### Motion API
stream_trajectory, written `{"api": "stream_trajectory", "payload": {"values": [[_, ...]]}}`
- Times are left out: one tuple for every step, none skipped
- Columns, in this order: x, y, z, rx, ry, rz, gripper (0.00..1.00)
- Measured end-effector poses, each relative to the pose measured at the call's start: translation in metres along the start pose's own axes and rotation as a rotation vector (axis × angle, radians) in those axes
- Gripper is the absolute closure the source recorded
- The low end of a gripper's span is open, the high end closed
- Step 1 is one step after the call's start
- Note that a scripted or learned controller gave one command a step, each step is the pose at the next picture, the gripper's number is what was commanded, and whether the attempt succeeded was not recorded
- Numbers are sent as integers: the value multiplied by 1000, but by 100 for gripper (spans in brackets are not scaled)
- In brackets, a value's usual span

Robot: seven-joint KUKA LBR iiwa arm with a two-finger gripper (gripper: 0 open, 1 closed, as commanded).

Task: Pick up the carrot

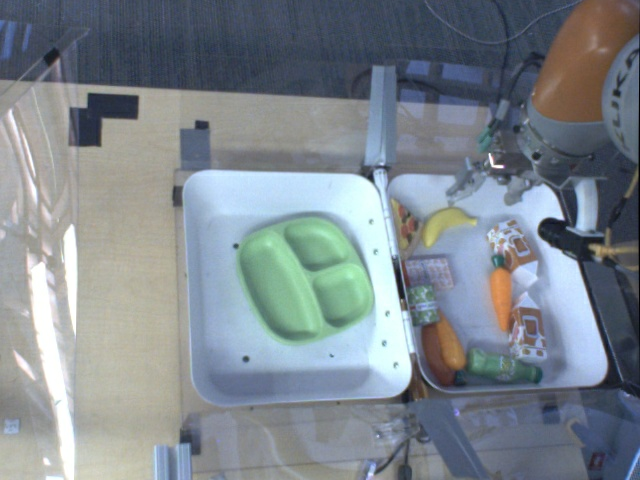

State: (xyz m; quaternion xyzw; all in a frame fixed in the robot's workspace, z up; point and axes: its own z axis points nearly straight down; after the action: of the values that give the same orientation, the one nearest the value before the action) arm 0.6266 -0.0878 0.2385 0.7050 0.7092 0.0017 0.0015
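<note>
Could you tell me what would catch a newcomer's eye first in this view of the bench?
Probably the green divided plate, alone in the left bin. Next, the arm's orange band at upper right, above the right bin, which holds a carrot, a banana and small packaged items.

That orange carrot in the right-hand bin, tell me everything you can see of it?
The carrot is a small, smooth, bright orange toy, probably plastic, with a short green top at its upper end. It lies flat in the right bin, lengthwise up and down the view, tapering toward the near side. A small white and brown house-like packet sits just above it, another by its tip. The gripper is farther back, not touching it.
</note>
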Motion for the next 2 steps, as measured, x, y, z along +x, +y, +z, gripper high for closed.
{"api": "stream_trajectory", "payload": {"values": [[-48, -76, 111, 2, 0, 102, 0], [-95, -47, 150, -7, -2, 58, 0]]}}
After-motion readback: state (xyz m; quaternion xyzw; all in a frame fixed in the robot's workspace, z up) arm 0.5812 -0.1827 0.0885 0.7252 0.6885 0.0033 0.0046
